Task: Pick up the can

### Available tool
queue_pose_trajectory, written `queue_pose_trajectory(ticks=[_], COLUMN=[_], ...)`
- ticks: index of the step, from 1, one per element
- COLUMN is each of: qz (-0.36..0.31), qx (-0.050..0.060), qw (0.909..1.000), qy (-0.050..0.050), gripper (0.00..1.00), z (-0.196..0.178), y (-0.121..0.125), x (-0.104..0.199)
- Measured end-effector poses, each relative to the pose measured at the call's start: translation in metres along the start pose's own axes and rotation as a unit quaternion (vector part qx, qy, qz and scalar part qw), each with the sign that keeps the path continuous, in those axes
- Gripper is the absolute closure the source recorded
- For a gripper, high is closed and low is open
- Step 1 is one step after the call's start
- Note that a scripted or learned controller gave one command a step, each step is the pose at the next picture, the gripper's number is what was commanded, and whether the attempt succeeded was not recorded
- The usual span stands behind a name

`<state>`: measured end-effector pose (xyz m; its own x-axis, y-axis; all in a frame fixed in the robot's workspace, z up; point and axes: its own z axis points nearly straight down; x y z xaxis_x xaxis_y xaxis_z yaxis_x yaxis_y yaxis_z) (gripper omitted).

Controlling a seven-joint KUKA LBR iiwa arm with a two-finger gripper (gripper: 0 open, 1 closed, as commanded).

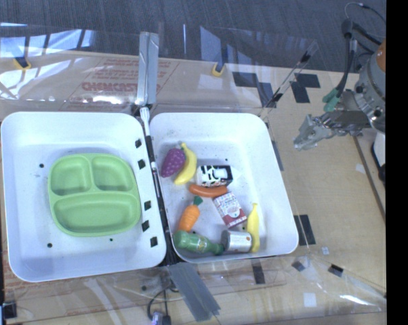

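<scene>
The can (238,241) lies on its side near the front edge of the right bin (275,175), silver with a dark end, between a green bottle (196,244) and a banana (253,227). My gripper (306,137) hangs outside the bin, beyond its right rim and well away from the can, up and to the right of it. Nothing is held between its fingers.
The right bin also holds purple grapes (172,161), a second banana (186,168), a black-and-white carton (213,175), a sausage (208,189), a carrot (189,217) and a red packet (230,210). A green divided plate (92,193) sits in the left bin (21,181).
</scene>
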<state>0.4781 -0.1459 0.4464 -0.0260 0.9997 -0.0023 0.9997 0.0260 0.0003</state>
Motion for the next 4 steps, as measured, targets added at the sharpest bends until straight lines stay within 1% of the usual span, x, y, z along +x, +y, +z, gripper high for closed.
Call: queue_pose_trajectory(ticks=[1,2,3,4], qz=[0.0,0.0,0.036,0.036], qx=[0.0,0.0,0.001,0.001], qw=[1.0,1.0,0.9993,0.9993], qy=[0.0,0.0,0.001,0.001], gripper=[0.0,0.0,0.0,0.0], z=[0.0,0.0,0.004,0.004], y=[0.0,0.0,-0.002,-0.002], x=[0.0,0.0,-0.012,-0.012])
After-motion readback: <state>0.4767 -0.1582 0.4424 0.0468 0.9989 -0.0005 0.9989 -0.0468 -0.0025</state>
